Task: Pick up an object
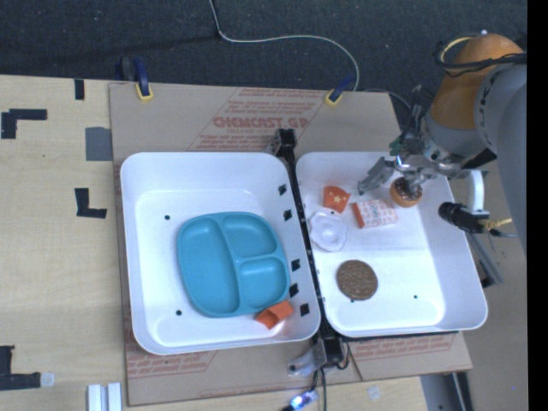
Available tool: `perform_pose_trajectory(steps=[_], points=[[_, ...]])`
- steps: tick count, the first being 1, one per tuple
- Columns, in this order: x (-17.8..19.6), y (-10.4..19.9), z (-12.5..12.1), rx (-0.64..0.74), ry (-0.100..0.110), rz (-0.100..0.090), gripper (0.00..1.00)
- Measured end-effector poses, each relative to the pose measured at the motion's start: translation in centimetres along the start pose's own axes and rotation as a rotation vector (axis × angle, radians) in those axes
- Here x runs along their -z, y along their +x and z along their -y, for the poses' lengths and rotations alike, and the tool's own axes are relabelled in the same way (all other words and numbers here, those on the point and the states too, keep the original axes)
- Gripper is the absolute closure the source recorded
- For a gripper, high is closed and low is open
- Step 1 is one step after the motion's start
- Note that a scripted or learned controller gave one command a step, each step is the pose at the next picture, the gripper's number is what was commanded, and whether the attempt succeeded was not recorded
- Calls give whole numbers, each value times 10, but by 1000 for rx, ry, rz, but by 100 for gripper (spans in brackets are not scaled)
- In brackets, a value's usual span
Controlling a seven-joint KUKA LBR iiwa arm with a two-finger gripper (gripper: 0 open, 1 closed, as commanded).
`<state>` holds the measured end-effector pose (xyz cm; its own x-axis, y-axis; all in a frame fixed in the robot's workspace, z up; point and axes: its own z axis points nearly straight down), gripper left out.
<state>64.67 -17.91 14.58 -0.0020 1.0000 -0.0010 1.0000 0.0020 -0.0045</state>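
Bench bins: left bin [141, 187] with teal tray [231, 262]; right bin [445, 281] with cookie [356, 279]; gripper [396, 178] state unclear.

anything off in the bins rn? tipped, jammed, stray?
Mostly tidy. One oddity: a small orange piece sits wedged between the blue divided plate and the left bin's near-right corner, tilted against the wall. The right bin's items lie loose under the claw; nothing looks spilled.

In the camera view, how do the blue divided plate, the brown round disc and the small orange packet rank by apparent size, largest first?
1. Blue divided plate, by far the largest.
2. Brown round disc.
3. Small orange packet, slightly smaller than the disc; it lies farther from the camera, so this gap is uncertain.
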Motion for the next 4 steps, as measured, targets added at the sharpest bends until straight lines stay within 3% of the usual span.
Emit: perform_pose_trajectory(steps=[1, 2, 3, 4], points=[[-42, -2, -6, 0, -4, 3, 0], [-54, -2, -10, 1, -13, 4, 0], [-40, -5, -12, 3, -26, 15, 100], [23, -6, -13, 0, -8, 0, 100]])
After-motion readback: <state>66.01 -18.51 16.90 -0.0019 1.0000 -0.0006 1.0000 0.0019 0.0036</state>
